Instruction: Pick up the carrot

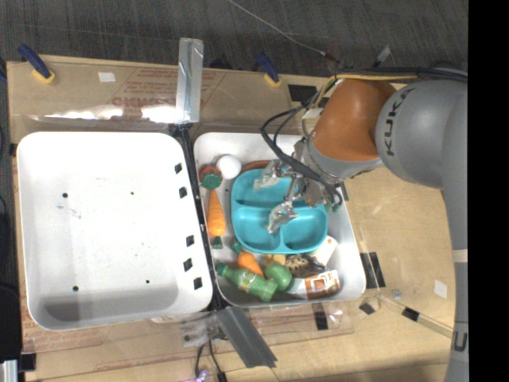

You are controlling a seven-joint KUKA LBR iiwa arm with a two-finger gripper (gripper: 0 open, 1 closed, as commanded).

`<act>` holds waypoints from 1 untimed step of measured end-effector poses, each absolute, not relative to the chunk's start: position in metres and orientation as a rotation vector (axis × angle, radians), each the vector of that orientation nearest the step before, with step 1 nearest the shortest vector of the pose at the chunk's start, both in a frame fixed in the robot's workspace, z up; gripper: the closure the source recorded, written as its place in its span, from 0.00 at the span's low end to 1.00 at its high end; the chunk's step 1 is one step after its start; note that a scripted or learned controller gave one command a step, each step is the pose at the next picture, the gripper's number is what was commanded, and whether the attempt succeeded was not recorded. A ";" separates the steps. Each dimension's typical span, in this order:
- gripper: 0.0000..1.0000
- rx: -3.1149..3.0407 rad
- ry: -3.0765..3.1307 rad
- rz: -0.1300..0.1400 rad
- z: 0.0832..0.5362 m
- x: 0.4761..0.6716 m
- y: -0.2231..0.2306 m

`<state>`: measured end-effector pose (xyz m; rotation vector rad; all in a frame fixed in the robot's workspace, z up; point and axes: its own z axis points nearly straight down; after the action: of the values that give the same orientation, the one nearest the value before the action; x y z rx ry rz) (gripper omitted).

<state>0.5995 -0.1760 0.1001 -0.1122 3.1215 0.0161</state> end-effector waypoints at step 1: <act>0.00 -0.414 3.097 -0.007 0.100 0.555 -0.133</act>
<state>0.5550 -0.1332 0.1000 -0.4136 3.0973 -0.0071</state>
